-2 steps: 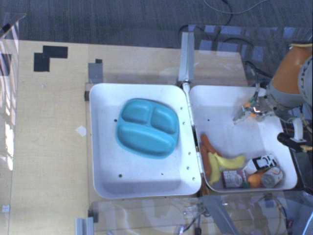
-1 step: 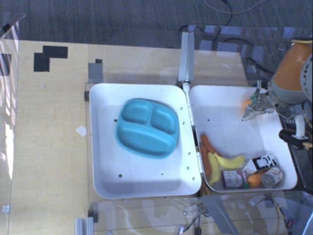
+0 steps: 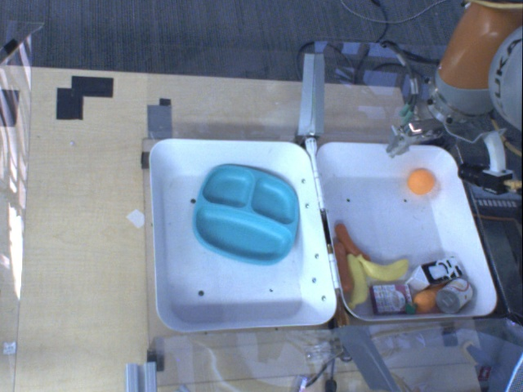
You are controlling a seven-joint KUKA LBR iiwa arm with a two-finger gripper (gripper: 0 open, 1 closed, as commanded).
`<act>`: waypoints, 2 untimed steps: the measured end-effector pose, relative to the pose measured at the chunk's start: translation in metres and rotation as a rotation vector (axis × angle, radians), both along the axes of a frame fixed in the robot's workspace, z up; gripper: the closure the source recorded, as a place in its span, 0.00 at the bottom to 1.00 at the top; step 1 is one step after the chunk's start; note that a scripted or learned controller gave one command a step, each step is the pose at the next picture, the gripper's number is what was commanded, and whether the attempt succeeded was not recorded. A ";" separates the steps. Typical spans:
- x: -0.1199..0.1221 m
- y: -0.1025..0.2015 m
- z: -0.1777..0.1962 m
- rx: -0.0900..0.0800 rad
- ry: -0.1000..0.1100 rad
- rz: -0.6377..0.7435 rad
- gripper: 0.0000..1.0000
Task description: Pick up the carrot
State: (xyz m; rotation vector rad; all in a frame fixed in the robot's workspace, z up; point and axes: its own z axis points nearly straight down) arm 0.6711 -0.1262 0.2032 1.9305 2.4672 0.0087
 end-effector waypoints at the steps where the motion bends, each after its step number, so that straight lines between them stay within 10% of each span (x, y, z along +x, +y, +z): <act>1: -0.078 0.028 -0.113 -0.005 -0.003 0.478 1.00; 2: -0.103 0.092 -0.017 0.000 0.003 0.210 1.00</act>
